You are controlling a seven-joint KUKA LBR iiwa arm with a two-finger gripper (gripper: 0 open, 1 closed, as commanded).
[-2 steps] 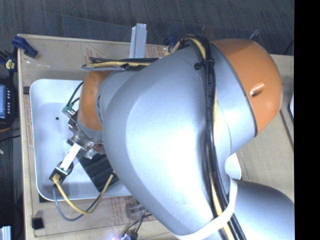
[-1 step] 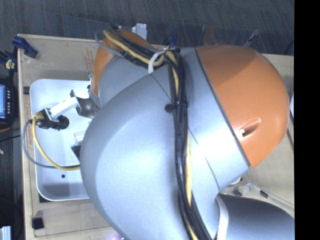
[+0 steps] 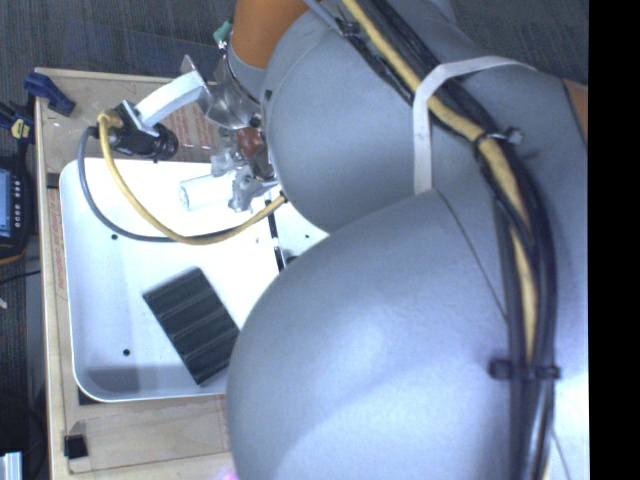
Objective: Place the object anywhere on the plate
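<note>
My gripper [image 3: 238,176] hangs over the far part of the left white bin [image 3: 90,268], below the orange wrist band [image 3: 270,8]. A small pale cylinder-like piece [image 3: 203,193] shows right at the gripper's left side, just above the bin floor. I cannot tell whether it is a held object or part of the tool. A dark ribbed rectangular slab [image 3: 192,324] lies flat on the bin floor toward the near left, well apart from the gripper. The grey arm [image 3: 420,268] hides the bin's right side and everything to the right.
A yellow cable [image 3: 130,218] loops from a black connector [image 3: 140,143] across the bin's far half to the gripper. A white bracket [image 3: 172,96] sticks out left of the wrist. The wooden bench edge [image 3: 50,168] and blue clamps [image 3: 45,90] lie to the left.
</note>
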